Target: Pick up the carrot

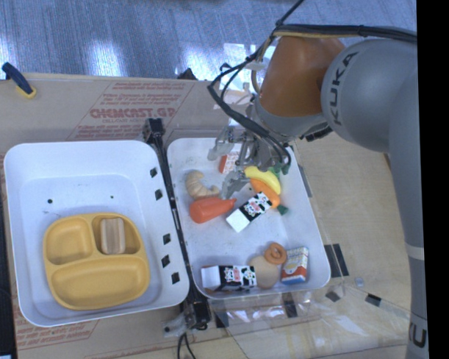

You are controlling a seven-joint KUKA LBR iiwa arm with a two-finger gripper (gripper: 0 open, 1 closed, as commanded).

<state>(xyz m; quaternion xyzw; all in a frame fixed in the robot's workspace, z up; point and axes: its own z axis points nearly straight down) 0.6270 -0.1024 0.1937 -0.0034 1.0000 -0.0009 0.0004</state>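
Note:
The carrot (211,209) is a stubby orange-red piece lying flat in the middle-left of the right bin (307,231). My gripper (231,169) hovers just above and to the right of it, at the far side of that bin. Its fingers stand open, with one fingertip (234,186) close over the carrot's right end. Nothing is held between them. The grey arm with its orange band comes in from the upper right and hides the bin's far right corner.
Around the carrot lie a tan croissant (199,185), a banana (265,181) and a cow-print carton (250,211). Another carton (228,276), a brown doughnut (271,260) and a small box (296,264) sit at the near edge. The left bin (25,167) holds a yellow divided tray (95,279).

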